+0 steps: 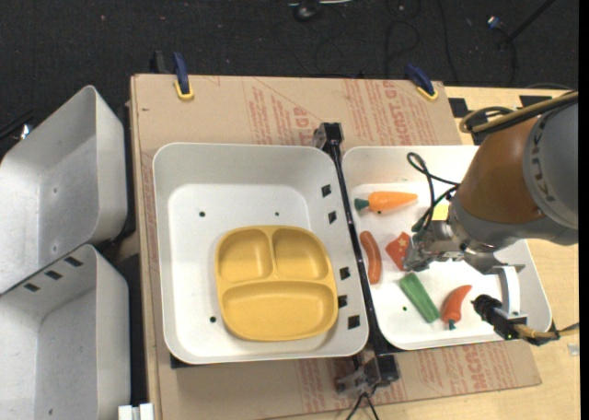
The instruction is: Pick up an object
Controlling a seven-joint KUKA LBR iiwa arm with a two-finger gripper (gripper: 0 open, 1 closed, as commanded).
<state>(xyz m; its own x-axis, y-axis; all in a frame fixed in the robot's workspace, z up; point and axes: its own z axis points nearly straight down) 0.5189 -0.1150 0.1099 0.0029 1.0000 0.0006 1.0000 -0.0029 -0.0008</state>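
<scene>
In the right bin point(529, 312), the hand point(421, 250) hung just right of a small red piece point(398, 250), its opening impossible to tell. The green stick point(419, 297) lay just nearer, its long axis slanting near-right.

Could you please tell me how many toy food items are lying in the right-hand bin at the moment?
5: carrot at the top, sausage left, red piece by the gripper, green piece and red pepper below. The arm may hide more.

Grey arm point(552, 146), orange band, seemingly dark metal tool point(425, 248).
</scene>
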